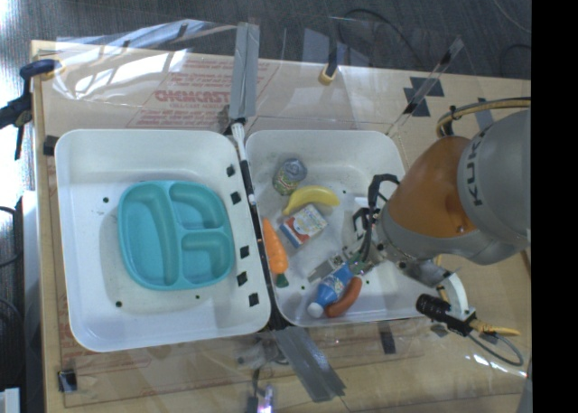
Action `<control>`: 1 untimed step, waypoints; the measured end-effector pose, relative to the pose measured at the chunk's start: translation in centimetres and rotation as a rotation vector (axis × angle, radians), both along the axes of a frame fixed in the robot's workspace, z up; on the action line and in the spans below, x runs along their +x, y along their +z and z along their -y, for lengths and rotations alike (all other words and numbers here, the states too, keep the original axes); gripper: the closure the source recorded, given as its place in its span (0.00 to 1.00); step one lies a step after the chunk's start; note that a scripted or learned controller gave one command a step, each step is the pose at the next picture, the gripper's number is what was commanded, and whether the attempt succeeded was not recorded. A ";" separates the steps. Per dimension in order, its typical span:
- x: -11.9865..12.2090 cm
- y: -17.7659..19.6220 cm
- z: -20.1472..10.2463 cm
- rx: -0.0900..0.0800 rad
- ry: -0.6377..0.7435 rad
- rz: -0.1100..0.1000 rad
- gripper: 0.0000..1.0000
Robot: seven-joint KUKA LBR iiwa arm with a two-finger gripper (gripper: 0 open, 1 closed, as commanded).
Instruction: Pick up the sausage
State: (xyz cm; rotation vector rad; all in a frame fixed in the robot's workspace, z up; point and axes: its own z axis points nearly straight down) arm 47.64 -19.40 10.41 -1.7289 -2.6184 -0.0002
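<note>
The sausage [346, 297] is a short red-brown piece lying near the front wall of the right bin [397, 145]. It rests against a blue bottle [330, 287] on its left. My gripper [347, 262] hangs low over the bin, just above and behind the sausage and the bottle. From this angle I cannot make out whether anything is in its grasp. The grey arm with its orange band [432, 196] covers the right part of the bin.
The right bin also holds a carrot [276, 248] along its left wall, a small carton [303, 224], a banana [312, 198] and a tin can [290, 174]. A teal divided tray [176, 234] lies in the left bin [81, 176].
</note>
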 end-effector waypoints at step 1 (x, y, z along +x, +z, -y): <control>0.1 2.3 1.6 -0.002 0.051 0.003 0.00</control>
